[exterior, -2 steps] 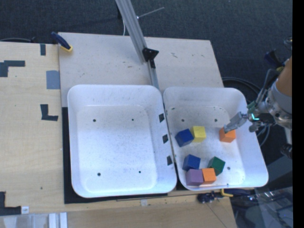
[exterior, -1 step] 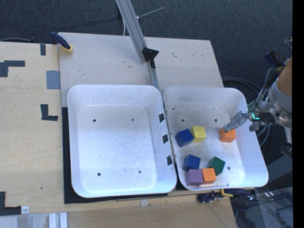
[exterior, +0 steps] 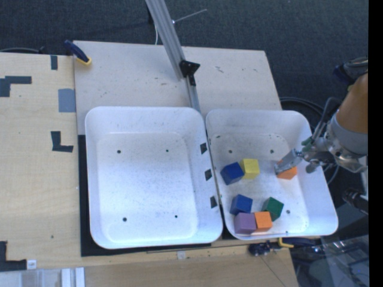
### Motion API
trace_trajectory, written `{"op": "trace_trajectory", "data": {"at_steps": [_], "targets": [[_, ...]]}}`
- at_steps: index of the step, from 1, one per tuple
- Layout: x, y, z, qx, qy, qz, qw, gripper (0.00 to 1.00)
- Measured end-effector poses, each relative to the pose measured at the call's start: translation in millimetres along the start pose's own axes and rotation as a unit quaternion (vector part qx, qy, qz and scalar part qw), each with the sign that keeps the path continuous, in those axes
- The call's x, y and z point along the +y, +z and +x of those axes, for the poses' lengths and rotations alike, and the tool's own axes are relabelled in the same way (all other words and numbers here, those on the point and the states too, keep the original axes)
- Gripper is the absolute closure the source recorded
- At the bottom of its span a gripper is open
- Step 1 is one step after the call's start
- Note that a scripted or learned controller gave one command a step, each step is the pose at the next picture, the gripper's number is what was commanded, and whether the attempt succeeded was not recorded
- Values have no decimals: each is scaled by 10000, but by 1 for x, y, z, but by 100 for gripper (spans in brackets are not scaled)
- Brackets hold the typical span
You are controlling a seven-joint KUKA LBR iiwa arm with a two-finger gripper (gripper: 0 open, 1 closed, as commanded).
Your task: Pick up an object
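A: So, where is the gripper (exterior: 289, 165) now?

B: Inside the right bin (exterior: 317, 217), near its right wall, about halfway along it. An orange block (exterior: 288, 173) sits right at the fingertips, touching or nearly so.

A: Is it pinching that block?

B: I cannot tell. The fingers are small and grey against the white, and whether they are spread or closed on the block does not resolve.

A: Other candidates?

B: Toward the middle of the bin floor, a blue block (exterior: 232, 173) touching a yellow block (exterior: 251, 167). By the near edge, a second blue block (exterior: 242, 204), a green block (exterior: 273, 207), a purple block (exterior: 245, 222) and another orange block (exterior: 263, 220), packed together. The left bin (exterior: 96, 130) has nothing the task needs.

A: What could spoil it?

B: In my judgement, the wall. The block lies close to it, so one finger may have little room and could nudge the block aside. A grip on a corner only might slip on the lift.
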State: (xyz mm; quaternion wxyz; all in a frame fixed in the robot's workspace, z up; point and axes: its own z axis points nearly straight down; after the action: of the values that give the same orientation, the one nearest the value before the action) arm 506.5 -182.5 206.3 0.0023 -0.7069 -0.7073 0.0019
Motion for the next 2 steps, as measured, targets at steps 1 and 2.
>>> {"op": "trace_trajectory", "data": {"at_steps": [1, 2], "targets": [[9, 56, 1, -2, -2, -20, 10000, 0], [8, 110, 2, 3, -3, 1, 10000, 0]]}}
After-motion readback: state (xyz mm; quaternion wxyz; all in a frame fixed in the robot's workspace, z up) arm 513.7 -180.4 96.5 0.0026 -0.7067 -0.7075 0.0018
